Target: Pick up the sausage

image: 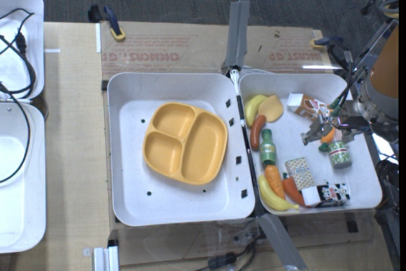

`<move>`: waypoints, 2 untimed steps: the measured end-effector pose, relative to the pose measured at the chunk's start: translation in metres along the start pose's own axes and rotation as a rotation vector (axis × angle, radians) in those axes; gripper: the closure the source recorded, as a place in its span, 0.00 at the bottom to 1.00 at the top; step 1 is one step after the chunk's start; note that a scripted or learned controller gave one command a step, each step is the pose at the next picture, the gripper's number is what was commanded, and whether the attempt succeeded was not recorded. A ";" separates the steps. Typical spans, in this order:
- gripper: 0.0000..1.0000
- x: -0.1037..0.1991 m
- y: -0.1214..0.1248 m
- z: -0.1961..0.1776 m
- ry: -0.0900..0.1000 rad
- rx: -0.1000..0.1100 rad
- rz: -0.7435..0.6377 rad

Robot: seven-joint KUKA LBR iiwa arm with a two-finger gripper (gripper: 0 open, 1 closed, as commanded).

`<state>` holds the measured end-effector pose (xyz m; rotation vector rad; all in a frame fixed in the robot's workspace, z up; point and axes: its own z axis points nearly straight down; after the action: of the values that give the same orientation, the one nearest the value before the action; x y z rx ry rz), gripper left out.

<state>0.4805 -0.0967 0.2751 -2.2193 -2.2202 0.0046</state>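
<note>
One sausage (257,131) lay in the right bin (374,184), close against that bin's left wall, its long axis running roughly along the wall from the far side toward the near side, tilted a little. Just beyond its far end sat a yellow banana (252,108) and a pale potato-like piece (273,108); at its near end stood one green bottle (268,149), almost touching it. The claw (322,130) hovered toward the right side of the same bin, so the sausage lay well to its left, across the bin's middle, with the bottle near the line between. Whether the claw was wide or narrow could not be told, and nothing visibly sat between its tips. Counted outward: two bananas, the second (274,197) at the near edge, one carrot (275,179), one small can (340,154) and several small boxes. One yellow three-part plate (185,143) sat alone in the left bin (120,155).
</note>
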 end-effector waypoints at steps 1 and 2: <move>0.00 0.038 0.052 0.085 0.000 0.002 0.137; 0.00 -0.013 0.033 0.171 0.001 0.002 0.145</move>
<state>0.5126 -0.1096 0.1036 -2.3730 -2.0531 0.0060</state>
